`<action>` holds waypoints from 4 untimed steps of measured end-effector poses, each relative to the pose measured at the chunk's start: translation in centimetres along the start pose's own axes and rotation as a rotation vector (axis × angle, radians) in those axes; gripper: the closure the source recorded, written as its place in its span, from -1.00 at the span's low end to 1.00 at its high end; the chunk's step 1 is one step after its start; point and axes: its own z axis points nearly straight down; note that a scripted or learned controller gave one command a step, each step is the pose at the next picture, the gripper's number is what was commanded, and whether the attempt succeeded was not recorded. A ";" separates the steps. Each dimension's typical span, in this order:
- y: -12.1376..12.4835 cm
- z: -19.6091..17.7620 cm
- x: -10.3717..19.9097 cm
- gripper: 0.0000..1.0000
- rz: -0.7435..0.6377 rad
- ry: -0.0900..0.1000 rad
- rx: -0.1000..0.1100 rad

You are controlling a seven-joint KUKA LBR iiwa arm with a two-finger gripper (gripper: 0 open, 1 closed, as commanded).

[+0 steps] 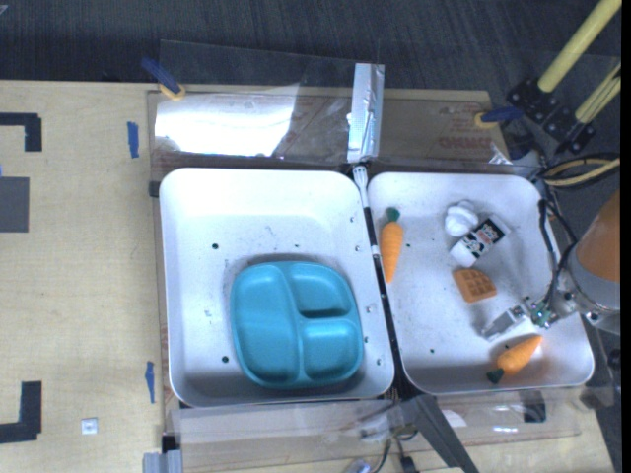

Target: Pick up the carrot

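While the arm [601, 254] reaches in from the right, its gripper [515, 320] sits low in the right bin [424, 353], just above a second carrot [519, 353] near the front edge; whether its fingers are wide or narrow I cannot tell. One carrot [390, 247] lies against that bin's left wall. A blue divided plate [294, 321] rests in the left bin [197, 225].

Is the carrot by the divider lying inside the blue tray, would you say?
No, that carrot lies in the right bin, while the blue tray sits in the left bin.
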 end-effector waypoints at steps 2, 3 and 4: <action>7.4 -9.7 -3.8 -1.00 -0.251 -0.006 -0.003; 2.6 0.1 -0.3 -1.00 -0.332 0.001 0.002; 0.8 0.1 2.3 -1.00 -0.431 0.001 0.001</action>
